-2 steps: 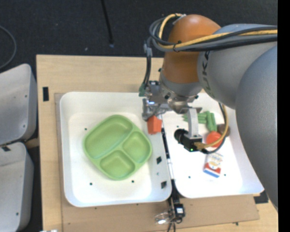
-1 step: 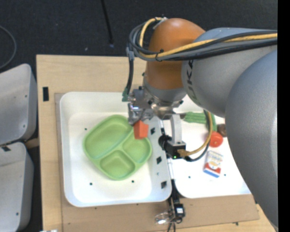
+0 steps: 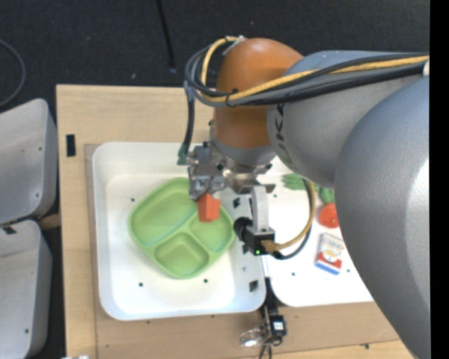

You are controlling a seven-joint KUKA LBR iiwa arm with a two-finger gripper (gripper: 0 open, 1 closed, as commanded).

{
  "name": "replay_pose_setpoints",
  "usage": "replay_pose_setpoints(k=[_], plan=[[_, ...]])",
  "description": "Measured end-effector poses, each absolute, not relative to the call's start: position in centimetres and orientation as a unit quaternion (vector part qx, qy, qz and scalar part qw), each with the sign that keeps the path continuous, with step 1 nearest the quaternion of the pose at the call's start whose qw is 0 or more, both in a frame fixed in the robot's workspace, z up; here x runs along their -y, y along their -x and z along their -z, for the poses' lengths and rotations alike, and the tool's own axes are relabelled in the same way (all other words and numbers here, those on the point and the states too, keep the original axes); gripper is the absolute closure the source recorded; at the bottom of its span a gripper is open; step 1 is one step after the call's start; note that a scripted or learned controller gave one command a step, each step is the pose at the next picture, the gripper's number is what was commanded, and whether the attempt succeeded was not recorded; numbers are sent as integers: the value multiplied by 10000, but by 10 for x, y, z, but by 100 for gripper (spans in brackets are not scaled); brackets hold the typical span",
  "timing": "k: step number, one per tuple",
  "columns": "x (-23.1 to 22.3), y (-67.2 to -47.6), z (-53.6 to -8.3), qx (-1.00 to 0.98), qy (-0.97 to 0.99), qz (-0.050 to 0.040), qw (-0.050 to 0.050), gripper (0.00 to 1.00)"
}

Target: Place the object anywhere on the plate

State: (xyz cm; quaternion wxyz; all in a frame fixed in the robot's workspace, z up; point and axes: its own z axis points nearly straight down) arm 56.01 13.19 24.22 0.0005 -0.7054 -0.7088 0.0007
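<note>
An orange block (image 3: pixel 208 208) is being held by the gripper (image 3: pixel 207 195) over the green plate (image 3: pixel 165 219), at its three o'clock edge, ready for dropping

The green plate (image 3: pixel 172 230) looks like smooth plastic with a soft sheen, and the white bin (image 3: pixel 120 290) it sits in is glossy plastic too, on a pale matt wood-look bench (image 3: pixel 78 118). Right above the plate, the arm's orange band (image 3: pixel 247 81) is shiny, its grey shell (image 3: pixel 382 148) more satin, and the little orange block (image 3: pixel 208 208) over the plate's edge looks matt.
</note>
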Motion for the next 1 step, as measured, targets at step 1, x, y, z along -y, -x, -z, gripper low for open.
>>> replay_pose_setpoints(k=[1], plan=[[-131, -560, -242, 7082, 7060, -4, 3, 0]])
